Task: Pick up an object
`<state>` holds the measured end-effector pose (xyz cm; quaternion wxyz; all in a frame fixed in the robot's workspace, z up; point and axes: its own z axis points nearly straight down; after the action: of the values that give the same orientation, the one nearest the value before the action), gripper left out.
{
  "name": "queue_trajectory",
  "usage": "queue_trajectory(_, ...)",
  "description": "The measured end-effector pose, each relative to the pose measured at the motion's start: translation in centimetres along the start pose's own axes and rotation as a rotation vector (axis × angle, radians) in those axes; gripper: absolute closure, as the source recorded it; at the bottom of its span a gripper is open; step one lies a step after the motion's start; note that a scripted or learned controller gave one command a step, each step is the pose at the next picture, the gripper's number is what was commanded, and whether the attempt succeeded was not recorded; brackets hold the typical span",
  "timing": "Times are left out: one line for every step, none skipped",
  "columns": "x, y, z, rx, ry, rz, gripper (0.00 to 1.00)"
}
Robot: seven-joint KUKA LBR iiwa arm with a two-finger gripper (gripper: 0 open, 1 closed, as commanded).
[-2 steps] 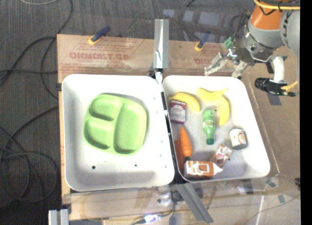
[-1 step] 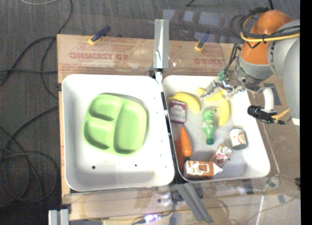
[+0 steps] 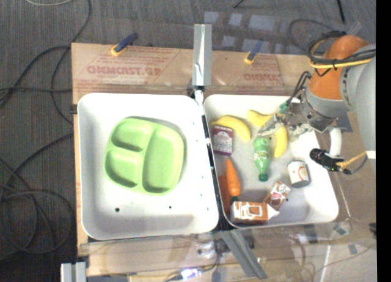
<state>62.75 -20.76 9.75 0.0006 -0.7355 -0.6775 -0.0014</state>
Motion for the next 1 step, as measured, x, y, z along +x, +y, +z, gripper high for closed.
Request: queue_trajectory(0.38, -3.89, 0.44, -0.019, 0.004, 0.230, 0.00)
